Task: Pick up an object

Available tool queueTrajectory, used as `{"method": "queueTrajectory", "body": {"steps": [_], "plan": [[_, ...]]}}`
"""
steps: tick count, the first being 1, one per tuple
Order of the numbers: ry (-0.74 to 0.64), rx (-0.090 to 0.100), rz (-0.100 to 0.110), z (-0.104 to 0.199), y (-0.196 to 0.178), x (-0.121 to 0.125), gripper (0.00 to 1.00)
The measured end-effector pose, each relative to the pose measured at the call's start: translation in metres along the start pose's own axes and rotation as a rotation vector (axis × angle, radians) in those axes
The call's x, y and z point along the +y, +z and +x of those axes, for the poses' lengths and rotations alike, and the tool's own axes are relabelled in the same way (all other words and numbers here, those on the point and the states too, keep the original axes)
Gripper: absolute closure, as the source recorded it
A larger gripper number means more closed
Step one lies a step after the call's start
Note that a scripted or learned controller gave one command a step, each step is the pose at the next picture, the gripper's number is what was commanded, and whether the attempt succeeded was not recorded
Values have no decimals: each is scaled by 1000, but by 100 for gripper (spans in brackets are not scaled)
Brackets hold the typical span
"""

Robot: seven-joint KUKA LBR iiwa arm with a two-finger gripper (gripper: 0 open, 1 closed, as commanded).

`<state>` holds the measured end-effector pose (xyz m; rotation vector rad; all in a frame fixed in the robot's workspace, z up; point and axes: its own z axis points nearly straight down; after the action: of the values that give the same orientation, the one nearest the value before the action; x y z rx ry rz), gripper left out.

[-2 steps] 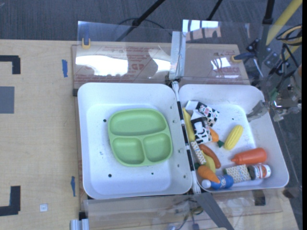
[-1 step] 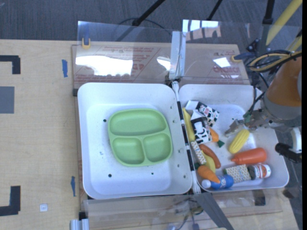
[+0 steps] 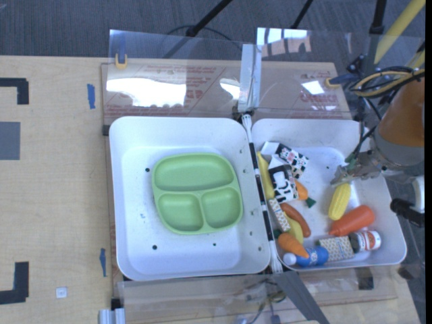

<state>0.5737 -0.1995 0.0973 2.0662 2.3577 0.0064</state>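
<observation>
Yellow corn (image 3: 339,201) in right bin (image 3: 395,238), just below fingers (image 3: 345,174)

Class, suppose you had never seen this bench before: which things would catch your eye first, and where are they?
The green divided plate stands out first, lying alone in the left bin. Next comes the colourful clutter in the right bin: a yellow corn cob, an orange carrot and a black-and-white cow toy. The claw hangs just above the corn, at that bin's right side.
</observation>
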Motion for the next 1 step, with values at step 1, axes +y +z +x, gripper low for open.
{"method": "queueTrajectory", "body": {"steps": [1], "plan": [[-103, 1, 4, 24, -86, 63, 100]]}}
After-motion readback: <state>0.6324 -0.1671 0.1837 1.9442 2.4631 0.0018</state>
